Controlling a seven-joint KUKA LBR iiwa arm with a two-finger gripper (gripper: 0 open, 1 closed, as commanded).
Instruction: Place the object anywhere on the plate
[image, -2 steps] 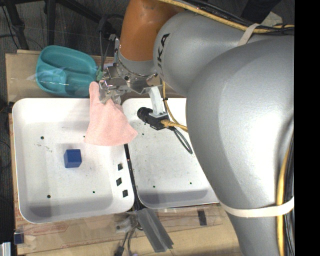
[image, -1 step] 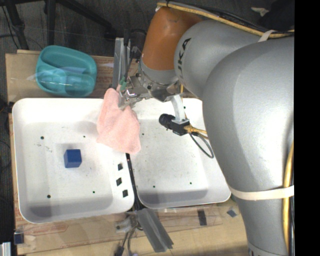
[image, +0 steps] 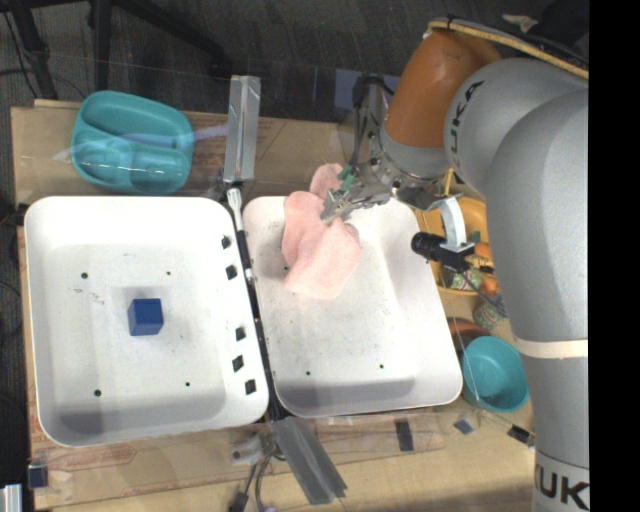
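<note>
Below the end effector (image: 338, 203), a pink cloth (image: 318, 250) hangs pinched in its closed fingers, lifted for carrying.

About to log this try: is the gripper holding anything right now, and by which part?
The gripper appears shut on the pink cloth, pinching its upper edge near the right bin's far side; the rest hangs draped below.

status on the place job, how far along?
Done: nothing placed; blue cube sits in the left bin. In hand: end effector is at the top of the pink cloth in the right bin; grasp unclear. Left: the whole placement.
</note>
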